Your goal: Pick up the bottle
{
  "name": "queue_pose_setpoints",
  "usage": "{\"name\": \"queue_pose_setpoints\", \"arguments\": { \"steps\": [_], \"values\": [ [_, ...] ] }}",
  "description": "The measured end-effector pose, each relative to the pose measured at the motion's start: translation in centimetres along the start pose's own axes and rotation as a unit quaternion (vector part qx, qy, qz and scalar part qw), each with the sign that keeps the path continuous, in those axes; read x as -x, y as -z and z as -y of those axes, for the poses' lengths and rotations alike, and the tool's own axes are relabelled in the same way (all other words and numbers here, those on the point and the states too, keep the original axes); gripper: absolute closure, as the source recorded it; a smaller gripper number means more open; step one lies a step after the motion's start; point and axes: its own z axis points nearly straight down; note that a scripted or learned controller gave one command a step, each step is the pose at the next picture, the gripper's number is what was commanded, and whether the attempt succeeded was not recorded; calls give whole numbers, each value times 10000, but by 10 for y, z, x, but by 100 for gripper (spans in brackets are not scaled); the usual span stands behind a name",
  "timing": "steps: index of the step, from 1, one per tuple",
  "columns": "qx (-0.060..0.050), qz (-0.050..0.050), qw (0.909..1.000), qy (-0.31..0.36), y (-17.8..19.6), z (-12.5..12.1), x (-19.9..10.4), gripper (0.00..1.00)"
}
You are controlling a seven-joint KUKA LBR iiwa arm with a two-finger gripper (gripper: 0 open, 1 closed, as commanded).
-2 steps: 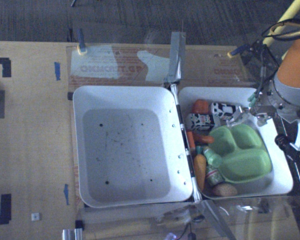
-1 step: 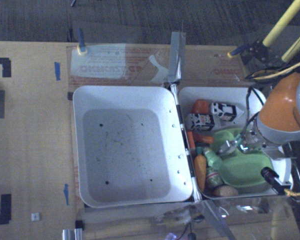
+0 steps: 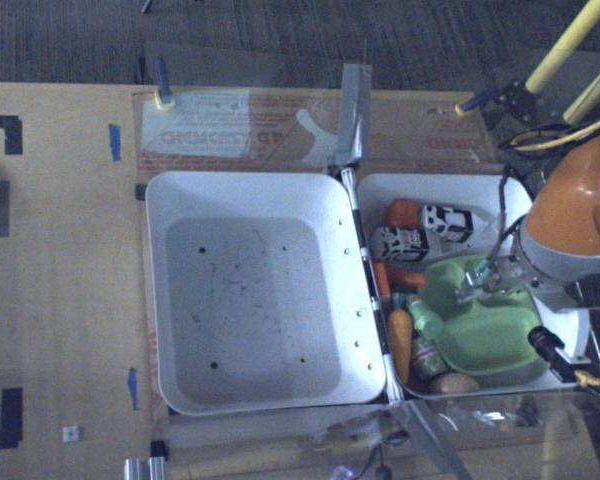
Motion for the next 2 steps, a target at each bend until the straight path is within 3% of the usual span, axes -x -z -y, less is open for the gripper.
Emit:
{"name": "queue_pose_setpoints", "arguments": {
  "steps": [1, 2],
  "values": [
    [-148, -73, 9982, -572, 163, -24, -53, 100],
    [-149, -74, 9982, -572, 163, -24, -53, 0]
  ]
}}
